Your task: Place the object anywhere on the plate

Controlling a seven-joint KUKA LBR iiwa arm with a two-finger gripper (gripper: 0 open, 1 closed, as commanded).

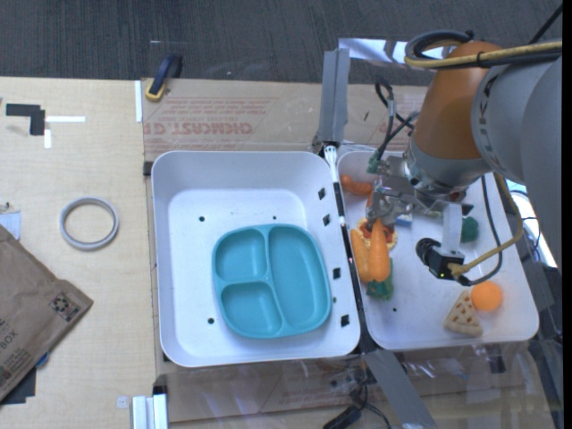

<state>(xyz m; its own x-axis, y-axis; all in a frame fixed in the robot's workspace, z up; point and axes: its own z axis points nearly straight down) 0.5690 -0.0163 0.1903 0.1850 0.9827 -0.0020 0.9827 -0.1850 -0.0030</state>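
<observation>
My end effector (386, 211) sits over the orange toy carrot (376, 251) in the right white bin (514, 324), grip unclear, so I judge the pick unfinished before crossing to the teal divided plate (271, 280).

Teal plate (270, 280), orange carrot (377, 256)

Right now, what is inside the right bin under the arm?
In the right bin: a toy carrot below the gripper, an orange ball, a pizza-slice wedge and a green piece. The arm covers the bin's far end.
</observation>
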